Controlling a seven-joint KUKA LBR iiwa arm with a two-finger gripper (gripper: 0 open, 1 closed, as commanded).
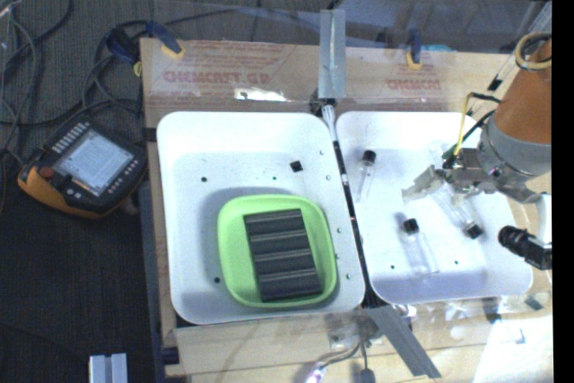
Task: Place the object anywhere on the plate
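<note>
A green square plate (231,229) lies in the left bin, toward its front. A dark grey ribbed block (282,254) rests flat on the plate, covering most of its middle. My gripper (442,181) hangs over the right bin, well to the right of the plate and apart from the block. Nothing shows in its grasp. The arm's orange band (529,103) rises behind it at the right edge.
The right bin (395,282) holds three clear vials with black caps: one near the divider (366,169), one toward the front (413,239), one under the gripper (466,221). A small black piece (296,165) lies behind the plate in the left bin (184,193).
</note>
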